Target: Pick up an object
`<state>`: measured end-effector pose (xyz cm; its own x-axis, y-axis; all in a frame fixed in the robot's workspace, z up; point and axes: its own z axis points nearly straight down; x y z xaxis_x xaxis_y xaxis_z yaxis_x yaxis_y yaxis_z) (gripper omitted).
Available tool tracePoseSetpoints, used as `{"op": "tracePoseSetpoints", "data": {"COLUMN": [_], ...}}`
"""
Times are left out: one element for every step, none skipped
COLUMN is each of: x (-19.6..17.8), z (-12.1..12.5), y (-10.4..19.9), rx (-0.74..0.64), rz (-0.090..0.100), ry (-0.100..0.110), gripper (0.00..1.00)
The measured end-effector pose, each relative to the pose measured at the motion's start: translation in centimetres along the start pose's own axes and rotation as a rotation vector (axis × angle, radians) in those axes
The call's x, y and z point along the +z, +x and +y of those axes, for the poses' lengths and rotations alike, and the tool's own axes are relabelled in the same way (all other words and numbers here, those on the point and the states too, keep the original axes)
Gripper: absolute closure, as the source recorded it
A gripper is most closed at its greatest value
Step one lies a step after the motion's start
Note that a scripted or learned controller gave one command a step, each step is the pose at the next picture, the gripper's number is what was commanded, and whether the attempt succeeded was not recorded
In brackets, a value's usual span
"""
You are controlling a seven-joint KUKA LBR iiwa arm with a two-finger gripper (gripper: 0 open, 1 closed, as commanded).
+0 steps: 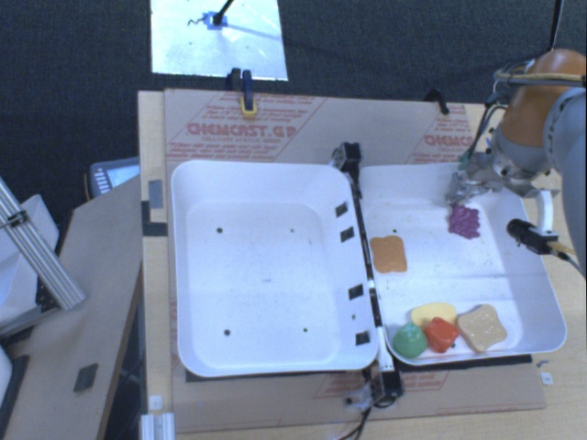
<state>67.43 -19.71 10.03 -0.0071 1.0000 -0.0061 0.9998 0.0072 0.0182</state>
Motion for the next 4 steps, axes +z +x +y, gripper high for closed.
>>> {"op": "tracePoseSetpoints", "data": {"x": [-16.5,-27.2,-41.2,-43.7], "z": [0.0,0.2,0.3,-1.6], "y": [0.2,7.4,11.2,14.4], "rx": [0.003,-0.004,-0.002,0.001], "rz": [0.001,0.006,0.004,0.006], "ry": [0.003,0.005,0.002,0.015], "gripper": [1.00,1.00,1.00,1.00]}}
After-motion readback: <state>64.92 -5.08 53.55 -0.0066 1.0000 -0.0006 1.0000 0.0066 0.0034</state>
